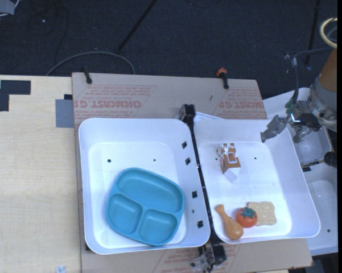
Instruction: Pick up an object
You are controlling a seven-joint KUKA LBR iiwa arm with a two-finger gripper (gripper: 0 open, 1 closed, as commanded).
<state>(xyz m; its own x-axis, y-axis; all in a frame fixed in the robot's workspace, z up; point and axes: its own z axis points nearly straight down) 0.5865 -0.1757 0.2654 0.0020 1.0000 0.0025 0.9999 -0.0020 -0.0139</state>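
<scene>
- Dark carpet (159,33) fills the background, with cables trailing across it; a light wooden bench (28,181) sits in front, carrying a cardboard sheet (159,98) with red print.
- Two clamps, one black (87,76) and one orange-topped (222,76), stand at the sheet's far edge.
- Two white bins lie side by side on the cardboard, touching along a black divider (194,169).
- Left bin (94,135): a blue tray (145,205) with three compartments lies flat toward the near edge, slightly turned.
- Right bin (284,169): four things.
- A small brown-and-white block toy (229,159) sits near the bin's middle, closer to the far edge, well apart from the others.
- Near edge of the right bin: a tan drumstick (229,221), a red tomato (246,217) with a green top, and a toast slice (263,212) in a row. Tomato touches the toast and sits just beside the drumstick.
- Arm (324,90) enters at the right, beyond the right bin's far right corner.
- Gripper (273,129) hangs over the bin's right rim near that far corner, pointing toward the bin. Nothing is seen between its fingers; how wide they stand apart I cannot tell, the parts being small and dark.
- Gripper is well apart from the block toy and from the three things at the near edge.
</scene>
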